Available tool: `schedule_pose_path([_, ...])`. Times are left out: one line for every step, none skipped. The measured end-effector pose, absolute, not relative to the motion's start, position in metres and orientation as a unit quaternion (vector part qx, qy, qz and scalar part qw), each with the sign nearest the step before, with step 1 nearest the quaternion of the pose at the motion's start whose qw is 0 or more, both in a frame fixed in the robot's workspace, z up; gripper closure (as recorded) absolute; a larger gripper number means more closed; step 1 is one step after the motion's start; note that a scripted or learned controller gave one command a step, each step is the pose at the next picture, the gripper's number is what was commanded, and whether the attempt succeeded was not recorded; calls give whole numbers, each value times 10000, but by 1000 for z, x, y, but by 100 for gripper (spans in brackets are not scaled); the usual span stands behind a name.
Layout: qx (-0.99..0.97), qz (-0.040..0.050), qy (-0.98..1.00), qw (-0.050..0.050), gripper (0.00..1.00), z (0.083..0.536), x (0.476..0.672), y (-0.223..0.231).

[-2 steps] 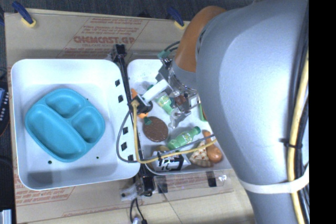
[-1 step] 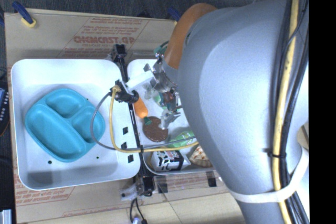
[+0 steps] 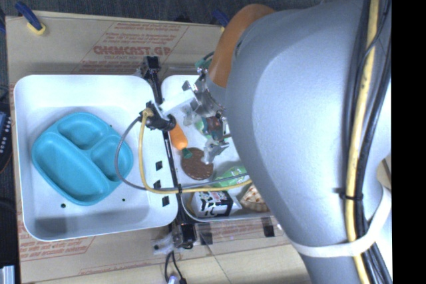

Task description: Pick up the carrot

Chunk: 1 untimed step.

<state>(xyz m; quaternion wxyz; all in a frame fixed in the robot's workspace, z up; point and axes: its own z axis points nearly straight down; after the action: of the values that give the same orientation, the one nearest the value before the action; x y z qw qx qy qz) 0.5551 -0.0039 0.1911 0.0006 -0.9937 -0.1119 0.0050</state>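
Large grey arm with orange band enters from the right and covers much of the right white bin. Metal two-finger gripper hangs over that bin, fingers pointing down toward the near side; the fingers appear slightly spread, nothing seen between them.

Small orange carrot lies in the right bin close to its left wall, just left of the gripper and apart from it. Not touched by the fingers.

Round brown disc-shaped item sits just near of the carrot, below the gripper tip. A green flat item and a black-and-white printed packet lie at the near end of the bin, with a tan waffle-patterned piece partly under the arm.

Left white bin holds a blue compartmented plastic tray. A yellow hose loops over the divider between the bins.
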Motion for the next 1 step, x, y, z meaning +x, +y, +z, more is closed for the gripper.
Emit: schedule_pose_path([-9937,50,-1119,6,0,191,555,-4])
